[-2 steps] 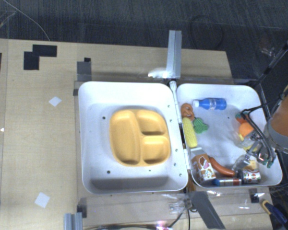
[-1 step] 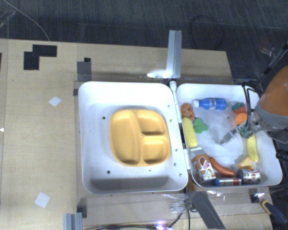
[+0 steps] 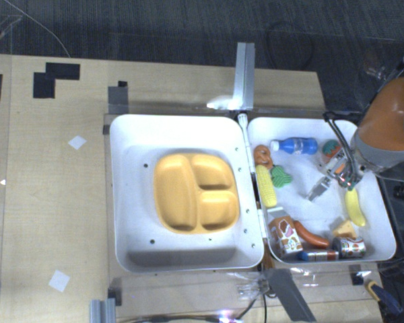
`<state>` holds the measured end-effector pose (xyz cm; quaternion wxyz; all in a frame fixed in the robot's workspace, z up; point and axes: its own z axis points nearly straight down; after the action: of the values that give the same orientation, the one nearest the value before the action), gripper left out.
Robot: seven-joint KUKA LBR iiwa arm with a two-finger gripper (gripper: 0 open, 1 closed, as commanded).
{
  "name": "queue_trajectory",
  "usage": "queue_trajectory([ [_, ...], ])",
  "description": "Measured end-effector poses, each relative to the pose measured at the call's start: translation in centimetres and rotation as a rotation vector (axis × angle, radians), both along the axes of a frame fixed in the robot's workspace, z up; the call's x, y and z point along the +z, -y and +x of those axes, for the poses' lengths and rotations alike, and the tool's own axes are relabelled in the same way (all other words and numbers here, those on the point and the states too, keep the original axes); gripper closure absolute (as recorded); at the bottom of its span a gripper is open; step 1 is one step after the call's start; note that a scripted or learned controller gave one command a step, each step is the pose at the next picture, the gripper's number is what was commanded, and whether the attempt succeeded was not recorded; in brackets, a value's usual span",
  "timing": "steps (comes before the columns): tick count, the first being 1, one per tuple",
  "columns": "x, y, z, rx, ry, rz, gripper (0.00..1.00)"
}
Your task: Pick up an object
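robot lab: bench (image 3: 47,180), twin bins (image 3: 121,200)

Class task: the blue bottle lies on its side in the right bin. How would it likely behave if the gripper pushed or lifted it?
The blue bottle lies flat and looks round, so a push would probably roll it. It looks small and plastic, so likely light. Its smooth curve might slip between fingers.
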<state>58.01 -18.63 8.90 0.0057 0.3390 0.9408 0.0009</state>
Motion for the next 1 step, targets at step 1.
queue_trajectory([
  [1, 6.14, 1.93, 0.31, -0.284, 0.0, 0.002, 0.0],
])
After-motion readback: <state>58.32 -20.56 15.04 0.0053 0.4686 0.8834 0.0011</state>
